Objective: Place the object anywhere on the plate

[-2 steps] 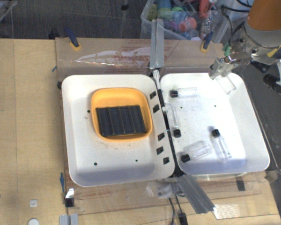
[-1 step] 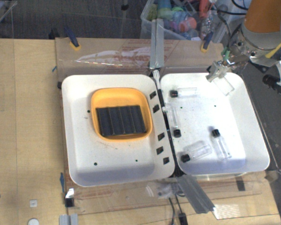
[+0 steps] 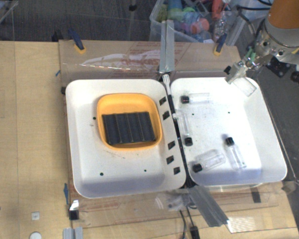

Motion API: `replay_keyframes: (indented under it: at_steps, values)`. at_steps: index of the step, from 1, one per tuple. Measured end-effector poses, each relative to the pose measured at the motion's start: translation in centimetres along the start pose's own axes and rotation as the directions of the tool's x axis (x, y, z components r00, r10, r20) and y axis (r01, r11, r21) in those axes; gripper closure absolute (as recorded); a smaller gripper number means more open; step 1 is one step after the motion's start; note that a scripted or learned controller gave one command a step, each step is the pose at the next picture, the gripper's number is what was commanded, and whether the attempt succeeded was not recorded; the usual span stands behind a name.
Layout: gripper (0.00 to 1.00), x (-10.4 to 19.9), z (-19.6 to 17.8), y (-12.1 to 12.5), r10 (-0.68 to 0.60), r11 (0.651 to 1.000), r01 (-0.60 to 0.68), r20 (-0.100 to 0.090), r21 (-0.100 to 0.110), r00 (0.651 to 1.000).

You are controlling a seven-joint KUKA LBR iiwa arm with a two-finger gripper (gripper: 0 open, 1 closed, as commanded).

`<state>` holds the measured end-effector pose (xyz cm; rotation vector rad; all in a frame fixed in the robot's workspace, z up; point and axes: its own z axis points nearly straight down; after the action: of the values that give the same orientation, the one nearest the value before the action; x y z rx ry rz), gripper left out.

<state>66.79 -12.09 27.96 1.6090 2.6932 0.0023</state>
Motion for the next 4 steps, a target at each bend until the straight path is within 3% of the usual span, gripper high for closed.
replay_keyframes:
  at_steps: [1, 2, 3, 4]
  values:
    - [1.0, -1.7, -2.0, -0.9, -0.253, 0.967, 0.253, 0.001, -0.001, 0.967]
    - [1.0, -4.1, -13.2, -3.0, -0.459, 0.889, 0.459, 0.002, -0.002, 0.889]
    - [1.0, -8.2, -15.6, -6.8, -0.678, 0.735, 0.678, 0.006, -0.001, 0.735]
    - [1.0, -8.6, -15.6, -5.4, -0.783, 0.622, 0.783, 0.006, -0.001, 0.622]
